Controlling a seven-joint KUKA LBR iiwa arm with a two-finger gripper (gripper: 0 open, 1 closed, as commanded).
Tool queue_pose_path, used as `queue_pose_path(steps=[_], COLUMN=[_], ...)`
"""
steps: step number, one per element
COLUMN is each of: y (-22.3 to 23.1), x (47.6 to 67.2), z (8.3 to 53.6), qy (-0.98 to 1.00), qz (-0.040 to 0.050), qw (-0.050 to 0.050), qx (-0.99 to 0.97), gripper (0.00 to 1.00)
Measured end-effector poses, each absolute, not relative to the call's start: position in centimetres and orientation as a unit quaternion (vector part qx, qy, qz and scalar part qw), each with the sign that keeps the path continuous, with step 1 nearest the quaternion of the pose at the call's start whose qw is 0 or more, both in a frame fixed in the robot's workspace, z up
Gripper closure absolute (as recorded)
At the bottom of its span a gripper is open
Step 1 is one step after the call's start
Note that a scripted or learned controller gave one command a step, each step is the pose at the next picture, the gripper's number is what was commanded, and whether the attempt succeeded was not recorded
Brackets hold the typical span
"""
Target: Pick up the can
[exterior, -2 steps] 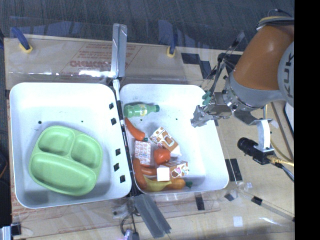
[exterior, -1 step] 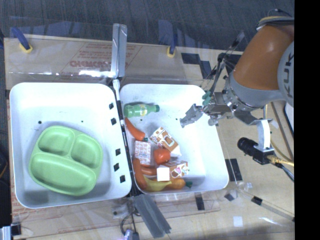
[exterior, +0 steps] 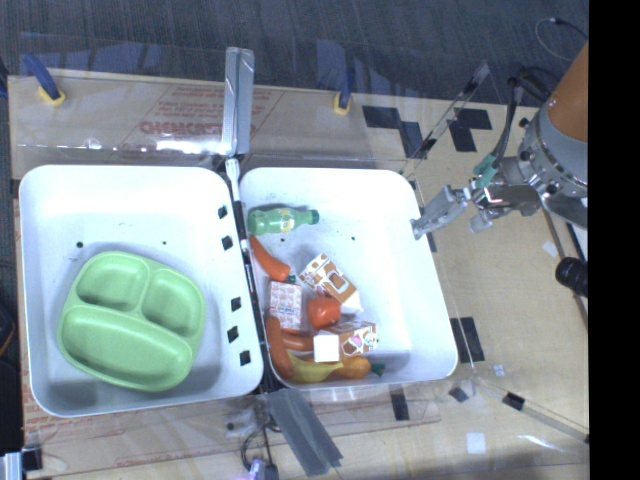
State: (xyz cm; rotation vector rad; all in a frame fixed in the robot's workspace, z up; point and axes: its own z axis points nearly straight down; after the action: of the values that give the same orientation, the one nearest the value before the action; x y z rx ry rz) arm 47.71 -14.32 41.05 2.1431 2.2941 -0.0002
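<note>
A pile of toy food lies in the right bin (exterior: pixel 420 268). In it, a small cylinder with a red and white label (exterior: pixel 284 305) looks like the can, lying on its side near the bin's left wall. I cannot be sure of it at this size. My gripper (exterior: pixel 436 216) hangs over the right rim of that bin, well to the right of the pile and apart from every item. Nothing is seen in its grasp.
Around the can lie a green bottle (exterior: pixel 282 219), a carrot (exterior: pixel 272 258), small cartons (exterior: pixel 330 278), a red tomato (exterior: pixel 323 312) and a banana (exterior: pixel 318 372). A green divided plate (exterior: pixel 132 318) rests in the left bin (exterior: pixel 60 198). A metal divider (exterior: pixel 238 98) stands between the bins.
</note>
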Motion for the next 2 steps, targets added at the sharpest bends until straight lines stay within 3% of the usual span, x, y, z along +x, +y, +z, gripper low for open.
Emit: queue_pose_path(steps=[1, 2], y=[-15.9, -19.1], x=[47.6, 50.6], z=[22.5, 24.3], qy=[0.819, 0.789], qz=[-0.0008, -0.0005], qw=[-0.001, 0.0], qx=[0.574, 0.614], gripper=[0.0, 0.0])
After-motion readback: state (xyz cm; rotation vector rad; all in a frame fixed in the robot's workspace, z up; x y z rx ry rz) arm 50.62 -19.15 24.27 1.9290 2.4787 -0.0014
